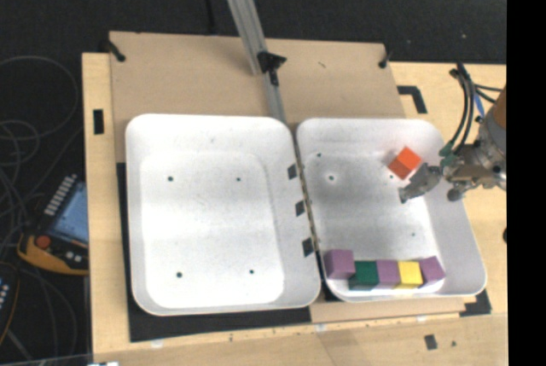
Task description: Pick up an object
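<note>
Along the near wall of the right bin (pixel 456 223), a row of blocks (pixel 384 271) — purple, green, purple, yellow, purple — lies untouched. Farther back, an orange block (pixel 406 161) sits tilted, just beside the pincer (pixel 418 183). Judged step: approach, nothing gripped. Whether the pincer is spread or pressed together cannot be told. The arm (pixel 478 164) reaches in low from the right; next it must centre over the orange block.

Two white bins (pixel 213 130); six blocks: one orange (pixel 405 161), three purple (pixel 339 263), one green (pixel 365 274), one yellow (pixel 410 273)
</note>
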Controlling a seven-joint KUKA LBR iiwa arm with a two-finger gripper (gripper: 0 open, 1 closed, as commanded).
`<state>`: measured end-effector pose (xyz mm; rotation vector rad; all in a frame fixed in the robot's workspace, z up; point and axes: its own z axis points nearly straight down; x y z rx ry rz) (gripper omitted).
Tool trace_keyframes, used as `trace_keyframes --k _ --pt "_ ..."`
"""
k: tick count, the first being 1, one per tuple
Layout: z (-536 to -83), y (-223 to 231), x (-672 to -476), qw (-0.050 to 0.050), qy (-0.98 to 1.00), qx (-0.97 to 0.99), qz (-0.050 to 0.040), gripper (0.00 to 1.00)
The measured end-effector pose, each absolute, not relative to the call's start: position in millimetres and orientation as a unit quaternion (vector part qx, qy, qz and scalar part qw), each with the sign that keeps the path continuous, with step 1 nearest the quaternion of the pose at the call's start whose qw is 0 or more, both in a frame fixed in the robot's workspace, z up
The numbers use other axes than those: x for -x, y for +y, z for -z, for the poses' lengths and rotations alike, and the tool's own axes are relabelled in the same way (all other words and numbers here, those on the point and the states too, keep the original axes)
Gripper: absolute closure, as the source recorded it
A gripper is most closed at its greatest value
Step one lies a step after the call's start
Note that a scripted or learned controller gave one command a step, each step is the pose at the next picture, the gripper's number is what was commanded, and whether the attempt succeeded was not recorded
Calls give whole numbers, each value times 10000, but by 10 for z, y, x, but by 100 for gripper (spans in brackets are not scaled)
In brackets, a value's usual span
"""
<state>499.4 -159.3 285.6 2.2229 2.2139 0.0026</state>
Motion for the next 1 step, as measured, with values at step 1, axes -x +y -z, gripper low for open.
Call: trace_keyframes --k 1 --pt "-1692 -1928 -5526 -11 7070 -7072 19 0"
